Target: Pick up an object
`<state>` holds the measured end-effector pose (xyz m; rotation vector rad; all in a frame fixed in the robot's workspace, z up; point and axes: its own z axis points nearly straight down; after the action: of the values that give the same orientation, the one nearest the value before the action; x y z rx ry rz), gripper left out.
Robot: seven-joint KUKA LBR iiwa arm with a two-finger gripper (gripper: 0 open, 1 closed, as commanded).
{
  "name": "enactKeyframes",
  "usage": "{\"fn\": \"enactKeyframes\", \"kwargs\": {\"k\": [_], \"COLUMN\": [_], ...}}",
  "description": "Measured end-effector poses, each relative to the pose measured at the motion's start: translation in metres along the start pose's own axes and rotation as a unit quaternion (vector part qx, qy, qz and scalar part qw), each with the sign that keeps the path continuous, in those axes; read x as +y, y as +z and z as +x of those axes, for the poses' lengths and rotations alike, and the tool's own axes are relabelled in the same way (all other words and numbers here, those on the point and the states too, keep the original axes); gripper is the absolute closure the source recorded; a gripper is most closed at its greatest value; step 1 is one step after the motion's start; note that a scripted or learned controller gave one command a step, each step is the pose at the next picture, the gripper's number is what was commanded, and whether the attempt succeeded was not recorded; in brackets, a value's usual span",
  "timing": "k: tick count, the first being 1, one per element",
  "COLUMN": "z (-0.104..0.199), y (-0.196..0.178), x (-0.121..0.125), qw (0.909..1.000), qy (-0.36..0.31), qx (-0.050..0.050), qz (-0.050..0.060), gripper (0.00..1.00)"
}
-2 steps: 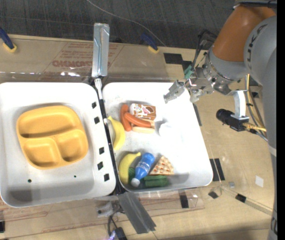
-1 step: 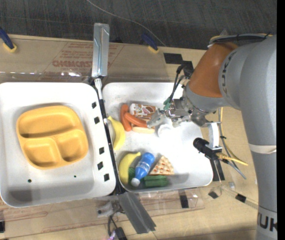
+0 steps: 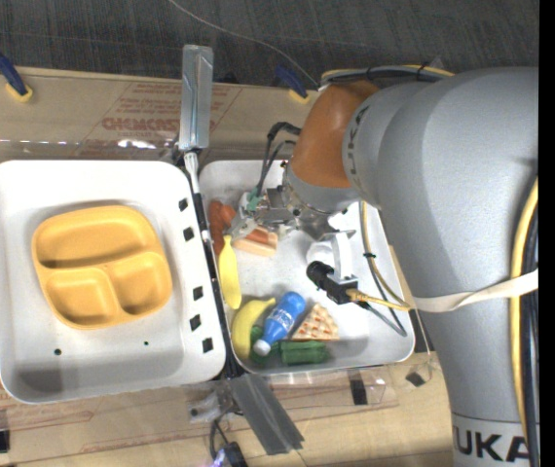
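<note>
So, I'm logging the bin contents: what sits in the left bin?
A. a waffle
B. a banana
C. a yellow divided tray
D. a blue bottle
C: the yellow divided tray lies in the left bin, while the blue bottle, banana and waffle lie in the right bin.

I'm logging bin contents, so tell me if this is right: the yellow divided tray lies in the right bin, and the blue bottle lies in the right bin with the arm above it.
Not quite. The camera view shows the yellow divided tray in the left bin, not the right. The rest holds: the blue bottle lies in the right bin, with the arm above that bin.
</note>
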<state>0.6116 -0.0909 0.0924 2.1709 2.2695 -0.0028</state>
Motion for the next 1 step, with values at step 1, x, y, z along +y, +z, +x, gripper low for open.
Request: {"fn": "enactKeyframes", "kwargs": {"k": [1], "z": [-0.0107], "y": [0.0064], "x": [0.0315], "qw": [0.9939], "qy": [-0.108], "qx": [0.006], "qz": [0.023], "gripper": [0.0]}}
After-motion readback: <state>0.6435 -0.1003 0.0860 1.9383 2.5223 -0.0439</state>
